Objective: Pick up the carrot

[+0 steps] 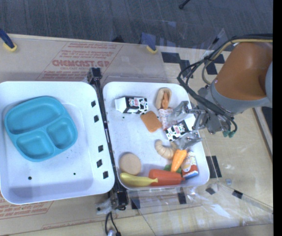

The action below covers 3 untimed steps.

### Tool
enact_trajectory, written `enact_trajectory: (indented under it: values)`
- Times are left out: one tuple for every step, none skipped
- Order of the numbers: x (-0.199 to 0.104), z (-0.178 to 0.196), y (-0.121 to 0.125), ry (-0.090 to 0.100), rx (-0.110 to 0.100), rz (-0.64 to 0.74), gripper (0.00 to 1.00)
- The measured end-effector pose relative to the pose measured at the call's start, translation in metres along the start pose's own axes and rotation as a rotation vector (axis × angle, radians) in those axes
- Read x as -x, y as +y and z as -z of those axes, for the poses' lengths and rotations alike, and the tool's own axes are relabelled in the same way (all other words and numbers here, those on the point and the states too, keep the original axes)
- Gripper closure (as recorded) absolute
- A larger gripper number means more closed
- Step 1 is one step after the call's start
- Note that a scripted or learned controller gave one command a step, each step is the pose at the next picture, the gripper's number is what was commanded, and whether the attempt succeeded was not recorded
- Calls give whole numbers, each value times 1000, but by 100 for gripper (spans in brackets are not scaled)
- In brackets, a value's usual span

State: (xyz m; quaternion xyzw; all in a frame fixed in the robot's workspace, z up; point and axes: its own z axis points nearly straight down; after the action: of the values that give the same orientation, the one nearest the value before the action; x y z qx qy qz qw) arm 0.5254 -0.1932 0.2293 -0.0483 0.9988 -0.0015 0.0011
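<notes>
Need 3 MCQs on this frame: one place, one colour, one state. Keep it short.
1. Where does the carrot lie?
A. right bin
B. left bin
C. on the bench

2. What colour is the divided plate in the left bin?
A. red
B. blue
C. yellow

3. Where is the claw relative to the carrot?
A. down in the left bin
B. far off the bench
C. over the right bin, just above the carrot

Answers: 1 A, the carrot sits among the toy food near the right bin's lower right. 2 B, the plate is plainly blue. 3 C, the claw hangs at the bin's right side by a cow-print carton.
</notes>
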Motion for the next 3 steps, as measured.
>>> enact_trajectory:
  values:
    - [2, -114, -13, 11, 8, -11, 0]
    - [-32, -128, -13, -37, -13, 147, 0]
    - [-19, -134, -14, -7, 0, 2, 0]
